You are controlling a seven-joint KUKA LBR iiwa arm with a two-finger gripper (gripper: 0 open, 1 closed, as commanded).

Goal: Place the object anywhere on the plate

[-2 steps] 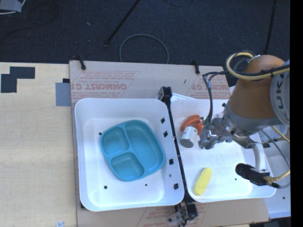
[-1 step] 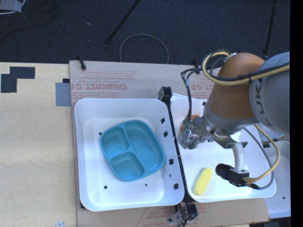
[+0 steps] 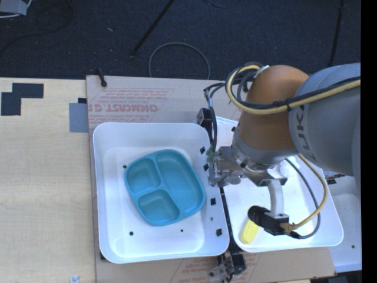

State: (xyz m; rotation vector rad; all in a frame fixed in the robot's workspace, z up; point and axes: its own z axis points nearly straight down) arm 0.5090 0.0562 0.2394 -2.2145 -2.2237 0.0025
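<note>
Currently the yellow object (image 3: 250,233) is lying in the right bin (image 3: 330,236), not grasped. The end effector (image 3: 220,173) is hanging beside the bins' divider; wide or narrow, I cannot tell. Next move is probably calling for descending onto the object, then carrying it to the blue divided plate (image 3: 164,186).

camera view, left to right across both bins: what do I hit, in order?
Left bin's outer wall → blue plate → yellow object → right bin's outer wall. Arm left out: it overlaps much of the right bin.
</note>
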